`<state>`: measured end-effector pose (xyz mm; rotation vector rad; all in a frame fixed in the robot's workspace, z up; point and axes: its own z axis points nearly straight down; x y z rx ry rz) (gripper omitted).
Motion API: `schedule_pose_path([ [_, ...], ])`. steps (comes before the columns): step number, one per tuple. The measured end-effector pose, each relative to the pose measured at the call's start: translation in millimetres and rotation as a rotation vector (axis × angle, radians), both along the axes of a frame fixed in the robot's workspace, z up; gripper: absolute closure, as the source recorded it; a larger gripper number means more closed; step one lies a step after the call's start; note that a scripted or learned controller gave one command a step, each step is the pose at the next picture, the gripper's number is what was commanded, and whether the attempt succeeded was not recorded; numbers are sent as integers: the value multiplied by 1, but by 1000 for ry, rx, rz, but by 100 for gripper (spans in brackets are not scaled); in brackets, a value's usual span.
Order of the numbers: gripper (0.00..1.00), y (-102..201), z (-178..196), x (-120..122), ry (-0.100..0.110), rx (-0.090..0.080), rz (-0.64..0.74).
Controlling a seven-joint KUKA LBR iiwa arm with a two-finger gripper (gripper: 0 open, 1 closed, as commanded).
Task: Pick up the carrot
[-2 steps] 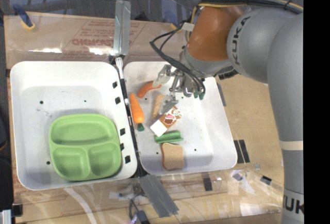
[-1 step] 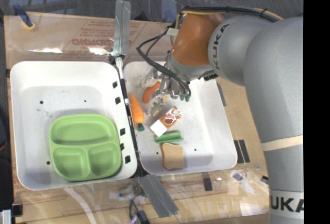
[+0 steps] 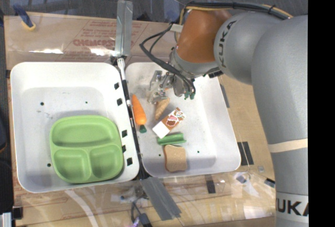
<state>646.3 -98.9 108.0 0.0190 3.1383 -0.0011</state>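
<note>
Two white bins are sitting side by side on the surface (image 3: 47, 32). Left bin (image 3: 26, 79): is holding a green divided plate (image 3: 86, 148). Right bin (image 3: 217, 116): is holding the carrot (image 3: 138, 110) along its left wall, long axis running near-to-far, green stem end pointing toward the near edge; beside it a bread roll (image 3: 161, 109), a small printed packet (image 3: 169, 122), a green pod (image 3: 171, 139) and a brown slice (image 3: 175, 158). Gripper (image 3: 163, 86): is hanging over the bin's far part, near the roll, apart from the carrot; finger spread cannot be told.
</note>
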Motion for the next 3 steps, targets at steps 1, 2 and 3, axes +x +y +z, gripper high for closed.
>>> schedule_pose_path([
  [1, 100, 93, 88, -6, -4, 3, -321],
  [2, 100, 142, 116, -42, 1, 3, -350],
  [3, 100, 152, 126, -115, 2, 1, -197],
])
